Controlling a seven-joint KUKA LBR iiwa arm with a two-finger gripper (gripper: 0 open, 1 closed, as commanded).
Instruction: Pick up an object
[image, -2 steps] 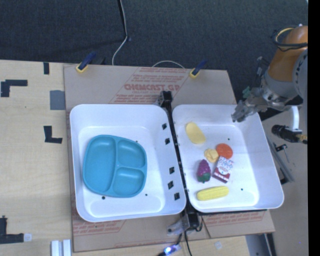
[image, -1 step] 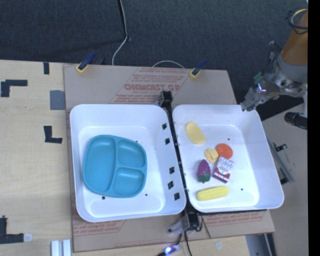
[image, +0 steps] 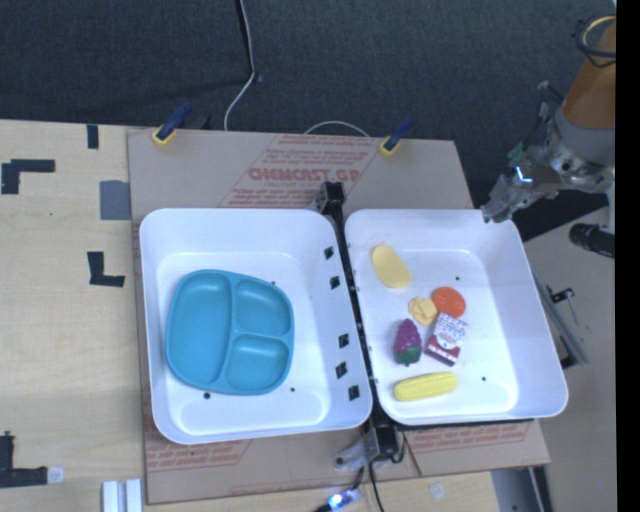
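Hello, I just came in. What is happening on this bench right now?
A robot arm is set to pick up an object, but it holds nothing yet. Its gripper hovers at the far right corner of the right bin. In that bin lie small toy foods: a yellow piece, an orange one, a purple one, a corn cob and a small red and white box. The left bin holds a blue divided plate.

light wooden bench (image: 60, 330) seen from above, bearing a brown cardboard sheet (image: 300, 170) with red print; on that, two shallow white bins side by side, left bin (image: 160, 235), right bin (image: 520, 300).
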